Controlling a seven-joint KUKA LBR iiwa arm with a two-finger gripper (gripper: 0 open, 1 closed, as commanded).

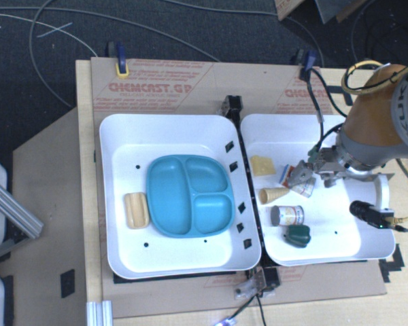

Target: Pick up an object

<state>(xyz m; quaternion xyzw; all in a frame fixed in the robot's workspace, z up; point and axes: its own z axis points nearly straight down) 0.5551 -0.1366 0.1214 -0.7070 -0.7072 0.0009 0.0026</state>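
In the right bin lie a pale tan square piece, a tan cone-shaped piece, a small grey jar with a brown band and a dark green object. My gripper reaches in from the right and hangs low over the bin's middle, just right of the cone and above the jar. Its metal parts blur together, and a small reddish bit shows at its left tip. No object is plainly seen held in it.
The left bin holds a blue divided plate and a tan block to its left. A black divider with clips runs between the bins. Cables trail over the right bin's back edge.
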